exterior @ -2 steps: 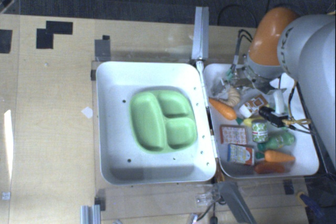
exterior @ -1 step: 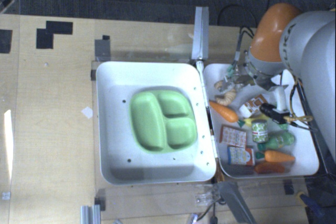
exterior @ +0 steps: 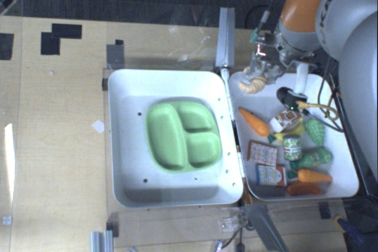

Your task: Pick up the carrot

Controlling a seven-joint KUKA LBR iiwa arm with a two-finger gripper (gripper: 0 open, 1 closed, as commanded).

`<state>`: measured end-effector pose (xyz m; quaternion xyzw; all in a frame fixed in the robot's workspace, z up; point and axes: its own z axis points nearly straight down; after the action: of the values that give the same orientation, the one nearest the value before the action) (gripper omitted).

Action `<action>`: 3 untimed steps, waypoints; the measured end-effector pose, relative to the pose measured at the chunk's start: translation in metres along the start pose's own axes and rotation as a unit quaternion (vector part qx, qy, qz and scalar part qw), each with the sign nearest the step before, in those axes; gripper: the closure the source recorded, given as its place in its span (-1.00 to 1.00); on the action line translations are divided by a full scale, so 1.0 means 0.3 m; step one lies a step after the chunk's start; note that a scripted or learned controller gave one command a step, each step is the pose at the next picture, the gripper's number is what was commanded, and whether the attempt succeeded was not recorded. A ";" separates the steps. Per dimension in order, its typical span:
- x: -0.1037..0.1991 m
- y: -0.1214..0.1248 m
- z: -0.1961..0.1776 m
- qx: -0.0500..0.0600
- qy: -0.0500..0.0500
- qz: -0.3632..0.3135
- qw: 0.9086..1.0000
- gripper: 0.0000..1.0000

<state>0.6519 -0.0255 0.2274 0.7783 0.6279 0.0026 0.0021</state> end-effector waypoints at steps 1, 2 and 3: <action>0.000 0.000 0.000 0.000 0.000 0.000 1.000 -1.00; 0.069 -0.273 0.142 0.002 0.000 -0.059 0.998 -1.00; 0.068 -0.272 0.141 0.002 0.000 -0.059 0.998 -1.00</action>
<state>0.5766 0.0118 0.1845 0.7400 0.6726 0.0012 0.0006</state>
